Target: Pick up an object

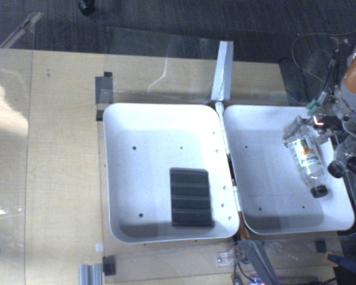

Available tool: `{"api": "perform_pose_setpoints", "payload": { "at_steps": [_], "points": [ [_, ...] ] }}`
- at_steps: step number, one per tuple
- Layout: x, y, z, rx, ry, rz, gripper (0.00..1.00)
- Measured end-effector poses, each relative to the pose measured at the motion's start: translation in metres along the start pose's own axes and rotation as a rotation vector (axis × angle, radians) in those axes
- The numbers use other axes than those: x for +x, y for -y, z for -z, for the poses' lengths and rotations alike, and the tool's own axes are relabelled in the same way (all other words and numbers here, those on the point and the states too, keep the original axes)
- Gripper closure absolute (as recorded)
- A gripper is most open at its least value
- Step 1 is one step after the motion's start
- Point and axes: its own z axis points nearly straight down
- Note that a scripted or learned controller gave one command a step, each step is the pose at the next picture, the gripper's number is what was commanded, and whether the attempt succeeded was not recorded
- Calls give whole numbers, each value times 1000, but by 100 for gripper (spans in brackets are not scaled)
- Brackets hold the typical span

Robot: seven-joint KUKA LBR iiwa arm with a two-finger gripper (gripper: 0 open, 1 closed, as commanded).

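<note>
Robotics lab: wooden bench [53, 177], two white bins [115, 129], cabling [311, 43].

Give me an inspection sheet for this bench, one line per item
Surface: wooden bench bearing two white bins, left bin and right bin.
Job's things: black ribbed block flat in left bin; clear plastic bottle lying in right bin.
Clutter: nothing seen.
Grippers: gripper at the bottle's upper end; grasp unclear.
Cables: thin wires looping near the arm.
Surroundings: clear plastic panels, dark floor.
</note>
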Motion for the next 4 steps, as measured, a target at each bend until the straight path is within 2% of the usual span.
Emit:
{"api": "perform_pose_setpoints", "payload": {
  "at_steps": [1, 2, 3, 4],
  "points": [
    [12, 45, -22, -3, 1, 47, 0],
    [32, 24, -26, -6, 1, 56, 0],
    [-34, 1, -22, -5, 2, 92, 0],
    [-77, -31, -99, -3, 1, 204, 0]
  ]
}}
